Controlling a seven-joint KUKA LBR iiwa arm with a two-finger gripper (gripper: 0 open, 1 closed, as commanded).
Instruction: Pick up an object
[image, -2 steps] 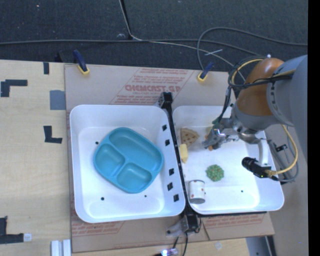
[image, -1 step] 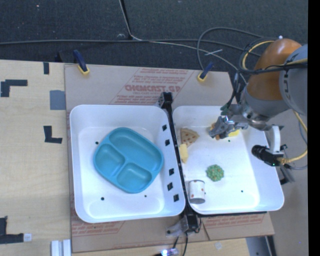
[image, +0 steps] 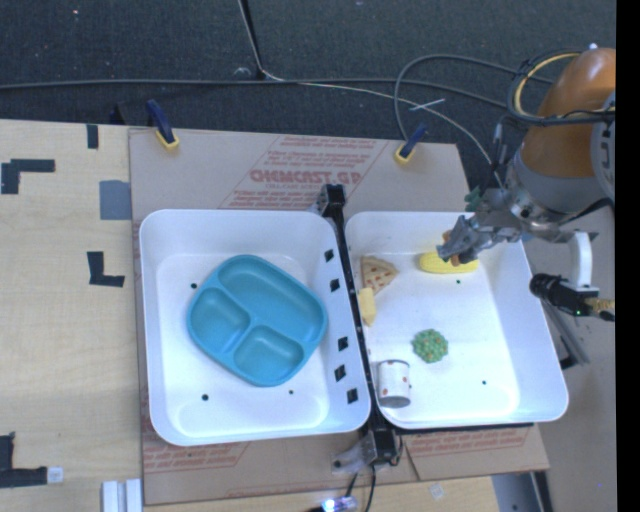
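Wooden bench, two shallow white bins (image: 505, 400). Upper right: two-finger gripper (image: 462, 250) over flat yellow plastic piece (image: 440, 264); finger opening indiscernible. Risk: fingers skid off low piece.

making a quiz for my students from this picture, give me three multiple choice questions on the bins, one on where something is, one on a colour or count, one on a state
1. Where does the divided plate lie?
A. in the left bin
B. in the right bin
C. on the cardboard outside the bins

2. What colour is the small bushy thing in the right bin?
A. red
B. green
C. blue

3. How does the small white cup rest?
A. upright on its base
B. stacked on the plate
C. tipped on its side

Answers:
1. A, the blue plate sits within the walls of the left bin.
2. B, it is a green clump on the white floor of the bin, below the gripper and the yellow thing at the bin's far edge.
3. C, its open mouth faces sideways, near the divider between the bins.
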